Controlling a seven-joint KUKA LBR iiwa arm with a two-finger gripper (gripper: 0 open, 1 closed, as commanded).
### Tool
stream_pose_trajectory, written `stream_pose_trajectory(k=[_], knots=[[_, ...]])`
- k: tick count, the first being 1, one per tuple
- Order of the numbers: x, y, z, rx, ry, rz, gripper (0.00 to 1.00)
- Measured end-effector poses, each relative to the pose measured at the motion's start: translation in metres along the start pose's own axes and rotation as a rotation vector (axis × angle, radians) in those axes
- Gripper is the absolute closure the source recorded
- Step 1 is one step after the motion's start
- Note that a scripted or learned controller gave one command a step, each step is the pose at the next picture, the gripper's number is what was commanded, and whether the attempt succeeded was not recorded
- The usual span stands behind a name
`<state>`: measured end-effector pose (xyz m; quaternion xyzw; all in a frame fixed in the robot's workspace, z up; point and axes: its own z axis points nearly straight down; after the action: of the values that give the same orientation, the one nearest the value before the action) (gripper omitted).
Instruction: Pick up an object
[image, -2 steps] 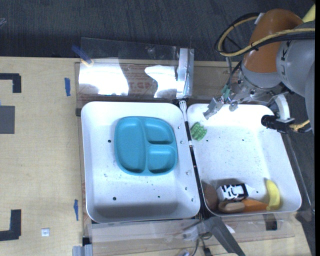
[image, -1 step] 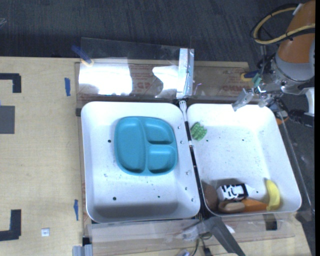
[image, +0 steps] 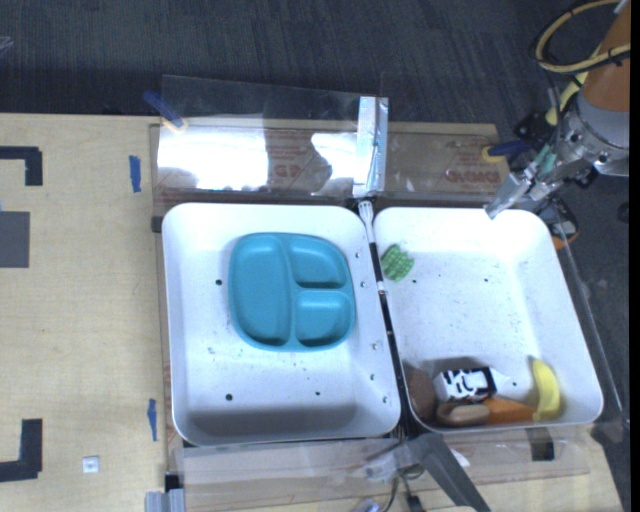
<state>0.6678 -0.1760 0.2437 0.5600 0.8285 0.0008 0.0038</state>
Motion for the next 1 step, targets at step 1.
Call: stream_pose_trajectory(k=[1], knots=[[0.0616,0.023,0.0808,0.006,0.008,-0.227,0.0]])
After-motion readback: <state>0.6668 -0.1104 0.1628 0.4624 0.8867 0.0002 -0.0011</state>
